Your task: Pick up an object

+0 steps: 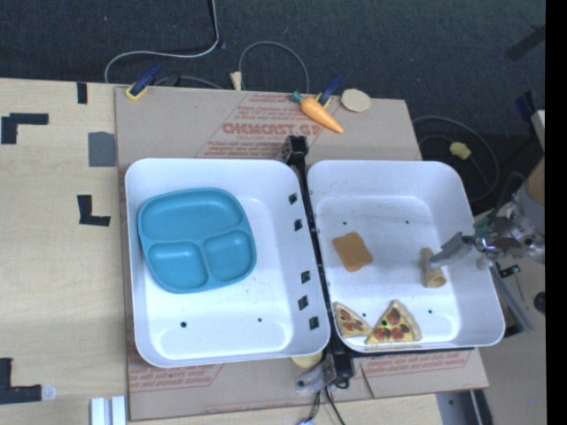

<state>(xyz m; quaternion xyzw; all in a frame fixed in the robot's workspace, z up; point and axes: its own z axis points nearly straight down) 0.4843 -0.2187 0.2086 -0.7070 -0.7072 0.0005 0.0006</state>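
Observation:
The right bin holds a brown toast slice near its middle. Two pizza slices lie along its front wall. A small tan piece sits at the right side of that bin. My gripper reaches in over the bin's right wall, with its tip just above and touching or nearly touching the tan piece. Nothing is lifted. A blue divided plate lies in the left bin.
On the cardboard behind the bins lie a toy carrot and a round tan disc. A small yellow item rests on the dark floor at the right. Cables loop at the back, and a black divider joins the bins.

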